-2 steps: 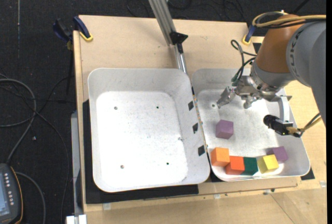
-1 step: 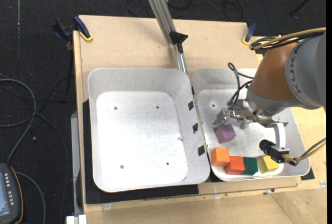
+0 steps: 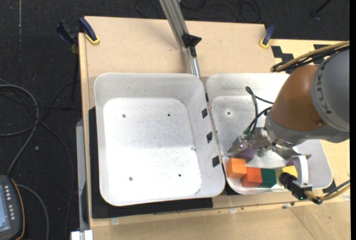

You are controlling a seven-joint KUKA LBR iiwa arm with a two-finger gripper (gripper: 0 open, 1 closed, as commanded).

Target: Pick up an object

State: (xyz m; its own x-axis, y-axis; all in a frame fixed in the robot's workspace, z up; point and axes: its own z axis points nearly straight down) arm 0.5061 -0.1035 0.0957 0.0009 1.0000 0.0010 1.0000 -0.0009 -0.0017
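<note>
The arm reaches in from the right over the right bin (image 3: 233, 89), its orange band and grey wrist covering much of that bin. My gripper (image 3: 248, 148) hangs low near the bin's front, just above a cluster of blocks. A purple piece (image 3: 246, 152) shows right beneath the gripper's metal tip. In front of it lie an orange block (image 3: 237, 166), a darker orange-red block (image 3: 253, 176), a green block (image 3: 269, 177) and a yellow block (image 3: 290, 170). The wrist hides whatever else lies further right.
The left bin (image 3: 150, 139) sits beside the right one, sharing a raised middle rim with black clips (image 3: 210, 136). A metal pole (image 3: 169, 3) slants down from the top toward the bins' far edge. Clamps hold the wooden bench's far corners.
</note>
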